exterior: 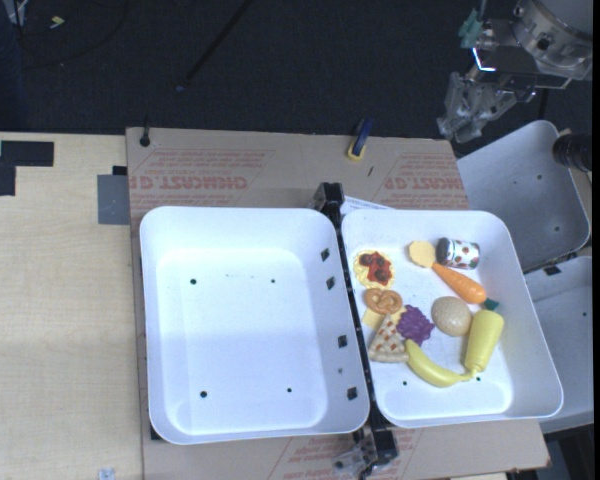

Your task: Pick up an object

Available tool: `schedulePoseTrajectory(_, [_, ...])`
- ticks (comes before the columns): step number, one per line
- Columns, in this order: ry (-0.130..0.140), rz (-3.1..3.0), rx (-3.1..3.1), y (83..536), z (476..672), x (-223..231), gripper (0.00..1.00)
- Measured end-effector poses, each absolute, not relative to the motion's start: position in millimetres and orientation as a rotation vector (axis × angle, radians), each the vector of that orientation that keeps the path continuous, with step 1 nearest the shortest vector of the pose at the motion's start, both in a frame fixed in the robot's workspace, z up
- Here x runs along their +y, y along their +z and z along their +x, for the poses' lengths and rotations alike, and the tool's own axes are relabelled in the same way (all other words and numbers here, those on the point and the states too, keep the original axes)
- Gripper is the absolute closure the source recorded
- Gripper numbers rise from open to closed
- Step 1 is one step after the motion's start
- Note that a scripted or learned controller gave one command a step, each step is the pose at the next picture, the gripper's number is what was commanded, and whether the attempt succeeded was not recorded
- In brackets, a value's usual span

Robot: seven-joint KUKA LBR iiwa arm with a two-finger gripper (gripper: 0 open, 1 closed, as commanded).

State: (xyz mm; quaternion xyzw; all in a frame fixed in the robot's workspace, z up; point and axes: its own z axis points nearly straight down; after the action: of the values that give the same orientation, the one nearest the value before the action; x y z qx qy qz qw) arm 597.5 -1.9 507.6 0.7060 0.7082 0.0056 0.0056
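Gripper [467, 118] high above the right bin [525, 298], apart from carrot [458, 283] and banana [432, 366]; claw state impossible to tell. Nothing picked up yet.

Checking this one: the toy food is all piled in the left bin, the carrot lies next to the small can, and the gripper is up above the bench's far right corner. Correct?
Not quite. The camera view shows the toy food in the right bin, not the left bin. The rest holds: the carrot lies next to the small can, and the gripper is up above the bench's far right corner.
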Motion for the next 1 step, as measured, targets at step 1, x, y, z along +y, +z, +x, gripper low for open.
schedulePoseTrajectory(1, [-0.002,2.223,2.218,530.2,596.3,-49.0,1.0])
